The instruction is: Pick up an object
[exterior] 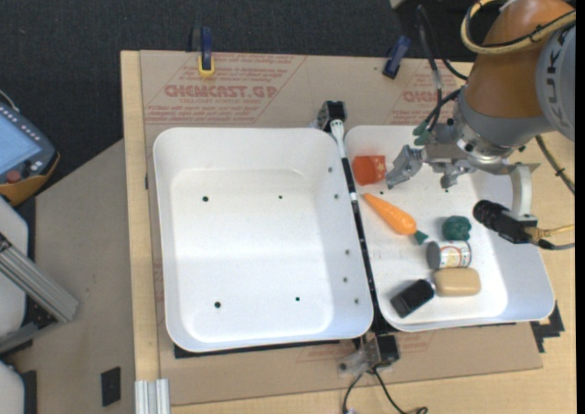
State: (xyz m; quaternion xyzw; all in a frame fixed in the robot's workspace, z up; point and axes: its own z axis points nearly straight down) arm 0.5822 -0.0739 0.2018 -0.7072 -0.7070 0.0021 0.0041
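Six objects: you have them all in the right bin [526, 298], right half of the frame; the left bin [247, 238] bears none.
Step in hand: approach, by my judgement. Nothing is grasped yet.
Gripper [426, 164]: it hangs over the upper part of the right bin, fingers spread wide with nothing between them.
Nearest candidate: the red block [369, 168], just left of the gripper, close to the divider between the bins.
Next move: you would need to shift left, descend and close squarely on the block's flat sides.
Carrot [391, 214]: orange, tapered, smooth, lying at a slant below the block; likely to roll under a pinch.
Green piece [457, 227]: dark, rounded, right of the carrot.
Small jar [452, 256]: cylindrical, lying on its side, labelled.
Tan block [457, 283]: rounded, matte, touching the jar.
Black piece [412, 297]: flat, boxy, lower part of the bin.
Bins: shallow, white, glossy plastic.
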